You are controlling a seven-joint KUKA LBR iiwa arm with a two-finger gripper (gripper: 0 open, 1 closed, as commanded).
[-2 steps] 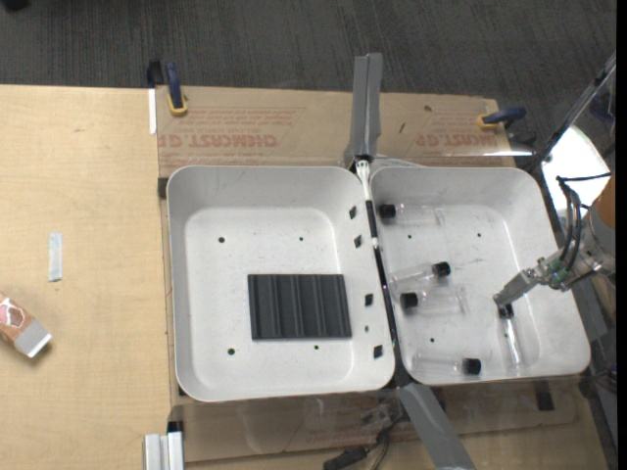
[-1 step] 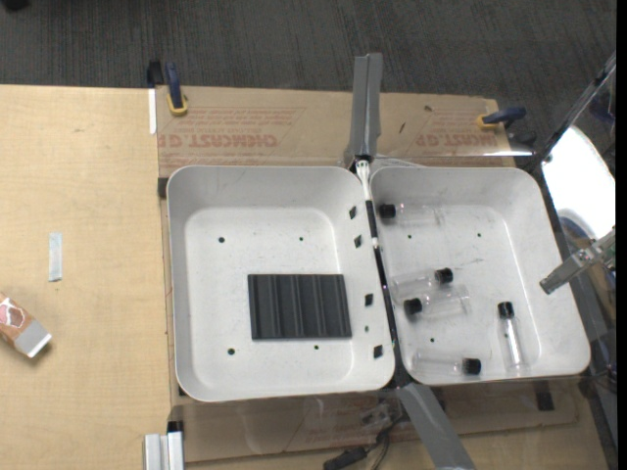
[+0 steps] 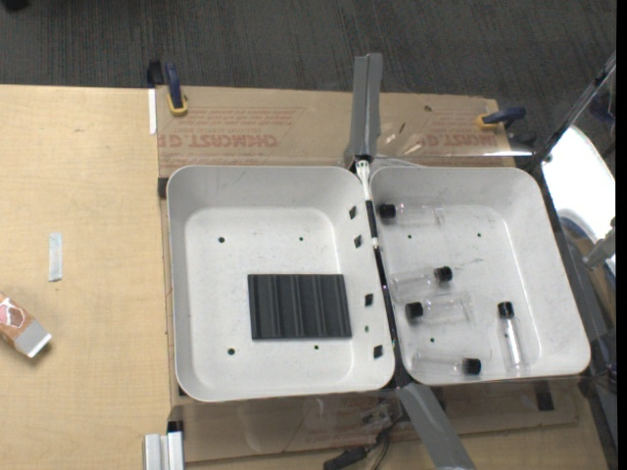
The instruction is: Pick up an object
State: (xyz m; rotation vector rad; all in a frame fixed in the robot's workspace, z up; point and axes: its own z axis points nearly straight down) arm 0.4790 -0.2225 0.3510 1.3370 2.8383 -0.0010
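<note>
Left bin (image 3: pixel 196 262): dark ribbed block (image 3: pixel 299 306) flat near centre. Right bin (image 3: pixel 529 213): five clear vials (image 3: pixel 508 332) with black caps, scattered apart. Jaw state: cannot tell from this view.

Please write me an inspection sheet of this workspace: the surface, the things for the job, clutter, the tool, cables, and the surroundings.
Surface: tan bench bearing cardboard sheet under two white bins.
Job's things: left bin holds a dark ribbed block, lying flat. Right bin holds several clear vials with black caps, lying down, for example one near the right wall and one near the middle.
Clutter: small grey strip and a red-and-white packet on the bench, left of the bins.
Tool: nothing seen.
Cables: dark cable at the bottom edge.
Surroundings: clamps on the cardboard; dark carpet beyond.
</note>
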